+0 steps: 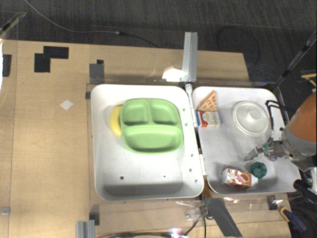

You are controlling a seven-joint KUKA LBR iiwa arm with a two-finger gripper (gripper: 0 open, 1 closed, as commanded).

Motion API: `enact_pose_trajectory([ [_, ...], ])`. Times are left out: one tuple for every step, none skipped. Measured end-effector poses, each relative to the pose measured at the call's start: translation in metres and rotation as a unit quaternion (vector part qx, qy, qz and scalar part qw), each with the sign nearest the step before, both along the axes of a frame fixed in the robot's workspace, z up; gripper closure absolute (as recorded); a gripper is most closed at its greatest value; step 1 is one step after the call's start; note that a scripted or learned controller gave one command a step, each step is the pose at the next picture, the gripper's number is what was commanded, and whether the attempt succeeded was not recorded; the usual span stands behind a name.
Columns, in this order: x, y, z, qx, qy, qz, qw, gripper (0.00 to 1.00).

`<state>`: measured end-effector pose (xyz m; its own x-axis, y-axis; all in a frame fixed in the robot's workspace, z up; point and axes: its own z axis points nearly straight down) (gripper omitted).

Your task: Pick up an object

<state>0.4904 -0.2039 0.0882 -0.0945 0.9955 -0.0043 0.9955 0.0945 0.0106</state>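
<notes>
Gripper (pixel 258 154), its opening not clear to see, hangs low in the right bin (pixel 223 182), just above the green round object (pixel 258 170) and beside the clear bowl (pixel 250 117), probably aiming to grasp it.

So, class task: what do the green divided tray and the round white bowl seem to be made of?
Green divided tray: probably moulded plastic, matte, with even colour and soft rounded compartment edges. Round white bowl: likely plastic or ceramic, slightly glossy, with faint highlights on its rim.

A grey arm (pixel 302 143) with a rounded orange band, ending in a small metallic claw (pixel 257 152) with black cabling.
</notes>
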Motion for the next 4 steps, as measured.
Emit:
enact_pose_trajectory([
  [0.046, -0.001, 0.069, 0.0008, 0.002, -0.026, 0.9996, 0.00],
  [0.048, 0.000, 0.080, 0.0003, 0.000, -0.023, 0.9997, 1.00],
  [0.098, 0.011, 0.060, 0.0001, 0.002, 0.046, 0.9990, 1.00],
  [0.116, 0.026, 0.047, -0.0021, 0.003, 0.060, 0.9982, 1.00],
])
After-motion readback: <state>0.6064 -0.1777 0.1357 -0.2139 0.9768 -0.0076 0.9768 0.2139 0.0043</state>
